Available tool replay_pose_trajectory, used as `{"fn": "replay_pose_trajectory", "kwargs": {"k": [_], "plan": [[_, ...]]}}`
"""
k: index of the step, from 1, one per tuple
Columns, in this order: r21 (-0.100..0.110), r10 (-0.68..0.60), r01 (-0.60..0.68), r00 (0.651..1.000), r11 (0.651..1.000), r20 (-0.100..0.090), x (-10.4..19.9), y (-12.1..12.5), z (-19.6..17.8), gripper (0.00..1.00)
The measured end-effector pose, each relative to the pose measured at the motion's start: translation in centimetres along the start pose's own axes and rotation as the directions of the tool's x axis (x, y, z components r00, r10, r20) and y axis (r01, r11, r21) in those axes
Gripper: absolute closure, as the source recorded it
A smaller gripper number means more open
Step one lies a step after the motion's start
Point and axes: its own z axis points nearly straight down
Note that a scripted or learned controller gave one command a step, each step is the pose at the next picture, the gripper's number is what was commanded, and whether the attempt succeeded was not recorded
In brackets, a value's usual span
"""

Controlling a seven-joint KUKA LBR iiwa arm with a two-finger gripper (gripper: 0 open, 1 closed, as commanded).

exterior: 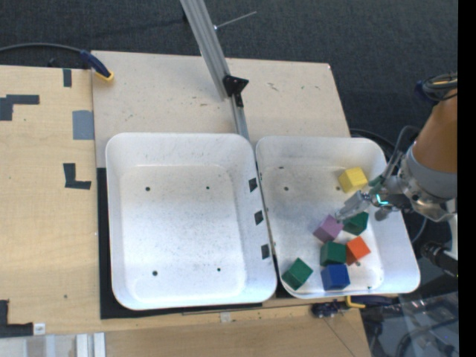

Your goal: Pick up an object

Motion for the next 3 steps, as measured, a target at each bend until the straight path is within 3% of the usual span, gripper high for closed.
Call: {"fn": "replay_pose_trajectory", "kwargs": {"k": [1,2,3], "plan": [[-0.004,-0.002,0.002,1.0,1.0,0.001,0.0,0.1,-0.2,0.0],[0.003,0.0,0.0,1.0,1.0,-0.001,0.2,-0.3,6.2,0.0],[-0.012,-0.002,0.002,1.0,1.0,0.005,-0.5,0.5,11.8,0.0]]}}
